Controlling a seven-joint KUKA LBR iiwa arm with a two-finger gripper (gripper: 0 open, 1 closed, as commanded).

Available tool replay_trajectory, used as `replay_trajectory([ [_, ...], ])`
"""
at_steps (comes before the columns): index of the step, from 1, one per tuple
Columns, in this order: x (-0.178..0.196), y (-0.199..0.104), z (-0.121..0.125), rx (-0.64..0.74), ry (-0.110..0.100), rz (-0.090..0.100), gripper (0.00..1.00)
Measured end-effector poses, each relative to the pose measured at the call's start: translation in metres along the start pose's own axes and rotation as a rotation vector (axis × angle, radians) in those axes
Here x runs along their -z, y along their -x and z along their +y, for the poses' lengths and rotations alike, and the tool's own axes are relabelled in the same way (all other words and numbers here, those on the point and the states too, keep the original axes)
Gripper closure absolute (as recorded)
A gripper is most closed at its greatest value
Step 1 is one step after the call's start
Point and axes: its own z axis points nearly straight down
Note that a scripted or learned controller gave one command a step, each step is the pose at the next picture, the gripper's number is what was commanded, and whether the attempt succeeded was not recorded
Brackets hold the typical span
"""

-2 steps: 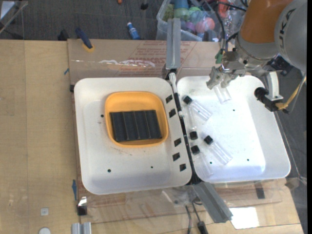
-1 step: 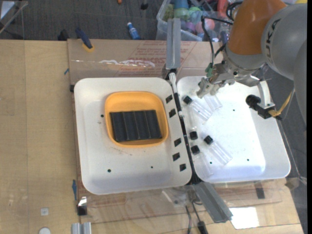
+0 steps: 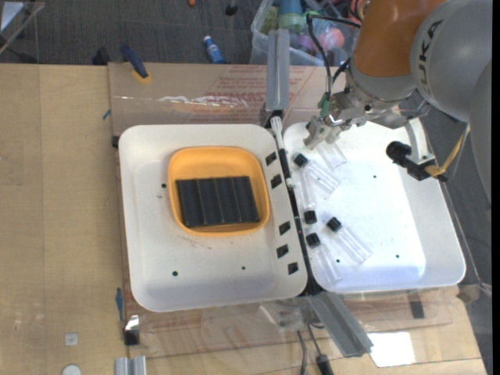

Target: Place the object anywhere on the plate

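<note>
**Spotter:** Behind the bench (image 3: 55, 209) you have dark carpet and a clear tub (image 3: 269, 30) of coloured odds and ends at the top of the camera view. On the wooden top, two white bins sit side by side, touching along a middle seam.

**Operator:** Where's the object?

**Spotter:** Look in the left bin (image 3: 148, 272). Your yellow-orange plate (image 3: 181, 166) sits a little above the bin's middle, and the black ribbed block (image 3: 217, 201) lies flat on it, inside the rim and covering most of the plate's floor.

**Operator:** And the arm?

**Spotter:** Your grey arm (image 3: 461, 45) comes in from the right, orange band (image 3: 387, 30) uppermost. The gripper (image 3: 319, 133) hangs over the upper left corner of the right bin (image 3: 406, 233), close to the seam and well apart from the block.

**Operator:** Is the claw open or closed?

**Spotter:** You won't get that from me; I cannot tell at this angle. Nothing I can make out is in its grasp.

**Operator:** Anything else in that bin?

**Spotter:** You have a few small black pieces (image 3: 333, 225) scattered on its left half, with some clear plastic bits (image 3: 351, 244) lying among them. A row of black clips (image 3: 284, 227) runs down the left bin's edge beside the seam.
</note>
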Motion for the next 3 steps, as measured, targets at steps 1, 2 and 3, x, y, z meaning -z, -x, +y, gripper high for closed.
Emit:
replay_trajectory([
  [1, -0.016, -0.012, 0.003, 0.084, -0.006, 0.003, 1.0],
  [2, -0.007, -0.025, 0.008, 0.23, 0.0, 0.0, 1.0],
  [3, -0.007, -0.025, 0.008, 0.23, 0.0, 0.001, 0.0],
])
